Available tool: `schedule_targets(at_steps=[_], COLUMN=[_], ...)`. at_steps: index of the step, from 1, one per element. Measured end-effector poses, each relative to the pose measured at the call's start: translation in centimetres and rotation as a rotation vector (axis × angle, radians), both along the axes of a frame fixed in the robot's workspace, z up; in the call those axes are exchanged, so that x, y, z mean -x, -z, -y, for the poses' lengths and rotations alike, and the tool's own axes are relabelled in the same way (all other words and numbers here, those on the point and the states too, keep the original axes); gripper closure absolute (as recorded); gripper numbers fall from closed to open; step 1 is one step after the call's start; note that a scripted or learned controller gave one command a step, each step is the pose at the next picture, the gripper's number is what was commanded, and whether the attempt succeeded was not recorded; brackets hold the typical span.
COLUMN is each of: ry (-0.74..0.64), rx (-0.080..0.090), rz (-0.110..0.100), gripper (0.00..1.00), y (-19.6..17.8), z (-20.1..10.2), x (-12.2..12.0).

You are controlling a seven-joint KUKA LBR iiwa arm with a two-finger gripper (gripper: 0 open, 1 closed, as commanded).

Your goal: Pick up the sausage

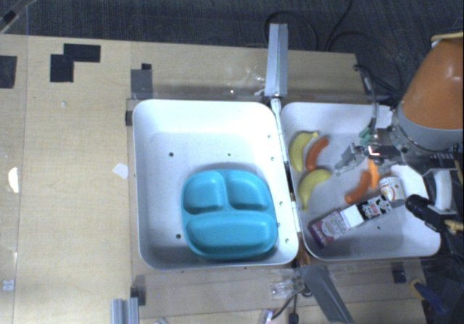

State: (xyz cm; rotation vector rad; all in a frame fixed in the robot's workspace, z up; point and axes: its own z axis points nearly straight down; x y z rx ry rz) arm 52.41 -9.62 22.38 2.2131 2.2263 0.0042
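- I see the sausage [316, 151], a reddish-orange curved piece, lying in the right bin [406, 246] near its left wall, toward the back.
- It is tucked between two yellow bananas: one banana [299, 147] touches its left side, and the other banana [313, 183] lies just in front of it.
- The gripper [353, 156] hangs over the middle of the right bin, to the right of the sausage and apart from it; nothing of the sausage sits between the fingers.
- I cannot tell from this slant whether the fingers are spread or closed; the metal parts blur together there.
- Just below the gripper, an orange carrot-like piece [365, 183] lies tilted on the bin floor, nearer to the gripper than the sausage is.
- In front of that, a dark bottle [346, 219] with a white label lies on its side, pointing toward the front left corner of the right bin.
- A small white can [391, 188] with a red band stands by the bottle's right end.
- The arm [435, 101], with its orange band, comes in from the right over the bin's back right corner.
- In the left bin [156, 170], a blue divided tray [228, 212] rests near the front.
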Motion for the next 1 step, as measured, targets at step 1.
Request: schedule_targets(at_steps=[1], ry=[0.000], rx=[0.000], rz=[0.000], gripper=[0.00], y=[0.00], z=[0.00], x=[0.00])
